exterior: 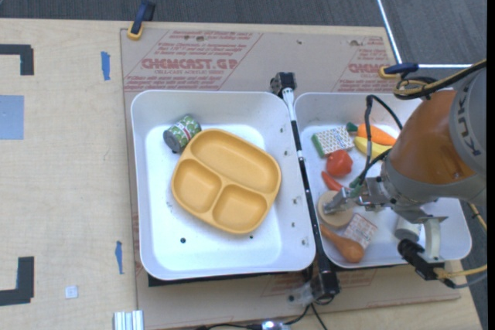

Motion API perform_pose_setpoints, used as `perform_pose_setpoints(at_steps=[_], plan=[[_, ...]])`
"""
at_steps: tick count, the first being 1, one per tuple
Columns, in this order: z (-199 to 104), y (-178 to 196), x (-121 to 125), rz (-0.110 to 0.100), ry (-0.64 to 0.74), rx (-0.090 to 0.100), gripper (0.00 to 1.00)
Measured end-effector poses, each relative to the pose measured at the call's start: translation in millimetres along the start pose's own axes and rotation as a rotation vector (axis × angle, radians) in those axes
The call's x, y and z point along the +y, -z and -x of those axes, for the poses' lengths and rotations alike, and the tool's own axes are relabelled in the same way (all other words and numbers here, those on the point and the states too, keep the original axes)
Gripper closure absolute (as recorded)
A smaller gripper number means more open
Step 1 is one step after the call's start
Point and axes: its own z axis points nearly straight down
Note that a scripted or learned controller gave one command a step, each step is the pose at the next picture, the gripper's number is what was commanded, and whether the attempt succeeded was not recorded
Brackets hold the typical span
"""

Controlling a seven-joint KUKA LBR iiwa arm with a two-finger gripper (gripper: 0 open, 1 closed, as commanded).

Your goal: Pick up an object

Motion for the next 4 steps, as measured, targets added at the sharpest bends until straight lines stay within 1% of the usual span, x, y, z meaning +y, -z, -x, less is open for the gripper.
perform_pose_setpoints(at_steps=[1, 2, 3, 4], plan=[[0, 0, 1, -0.002, 0.000, 0.000, 0.00], [1, -1, 23, -0.007, -0.001, -0.001, 0.00], [2, -1, 44, -0.007, 0.000, -0.002, 0.00], [0, 10, 46, -0.001, 0.002, 0.000, 1.00]])
